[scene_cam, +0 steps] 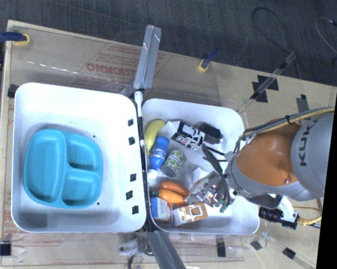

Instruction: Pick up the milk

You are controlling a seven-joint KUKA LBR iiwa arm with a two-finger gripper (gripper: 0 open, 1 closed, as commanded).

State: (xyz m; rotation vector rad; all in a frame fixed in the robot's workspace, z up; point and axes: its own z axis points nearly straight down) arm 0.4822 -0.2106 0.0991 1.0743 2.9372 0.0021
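Right bin, near wall: the milk — a small brown-and-white carton — lies on its side, long axis running roughly left-right with a slight rise toward the right. It touches the carrot above it, and a blue-and-white pack sits just at its left end.

The gripper hangs just up and right of the carton's right end, wrist bulk behind it toward the right. Jaw state: cannot tell — the tip is a tangle of metal and cable from this angle, and nothing is clearly seen between it.

So the milk lies down and left of the tool, very near. Judgement: a short shift that way, with the closing direction set across the carton's short side, would be needed; the carrot crowds the upper flank and the bin wall the lower, leaving little room.

Further back in the same bin: banana, blue bottle, green can. Left bin holds a blue tray — well apart, irrelevant.
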